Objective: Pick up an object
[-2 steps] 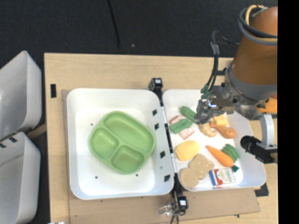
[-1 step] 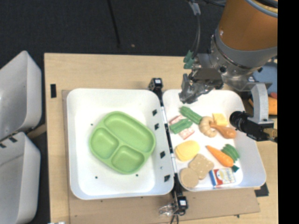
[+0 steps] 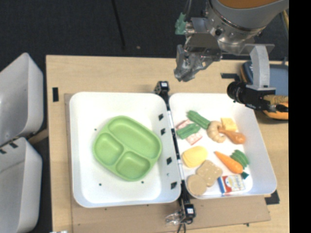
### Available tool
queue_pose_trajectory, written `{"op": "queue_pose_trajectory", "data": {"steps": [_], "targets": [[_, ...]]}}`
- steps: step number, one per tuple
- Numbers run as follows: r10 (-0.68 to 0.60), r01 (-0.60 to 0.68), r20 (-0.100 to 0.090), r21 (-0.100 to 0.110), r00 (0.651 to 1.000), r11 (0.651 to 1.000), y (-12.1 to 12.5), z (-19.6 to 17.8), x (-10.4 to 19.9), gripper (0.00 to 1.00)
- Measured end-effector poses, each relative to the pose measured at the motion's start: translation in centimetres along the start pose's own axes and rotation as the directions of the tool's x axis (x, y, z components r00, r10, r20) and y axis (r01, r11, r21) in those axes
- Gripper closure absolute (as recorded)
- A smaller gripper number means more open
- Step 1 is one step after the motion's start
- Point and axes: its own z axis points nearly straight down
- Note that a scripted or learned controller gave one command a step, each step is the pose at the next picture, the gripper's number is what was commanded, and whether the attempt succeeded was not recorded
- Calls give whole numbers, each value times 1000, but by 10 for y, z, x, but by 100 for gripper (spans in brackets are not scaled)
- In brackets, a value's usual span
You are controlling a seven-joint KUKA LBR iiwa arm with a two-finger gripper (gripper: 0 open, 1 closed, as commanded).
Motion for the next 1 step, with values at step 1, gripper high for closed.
{"op": "queue_pose_trajectory", "data": {"steps": [1], "targets": [[9,-9,5,17,1000,1000,-29,82,-38,100]]}}
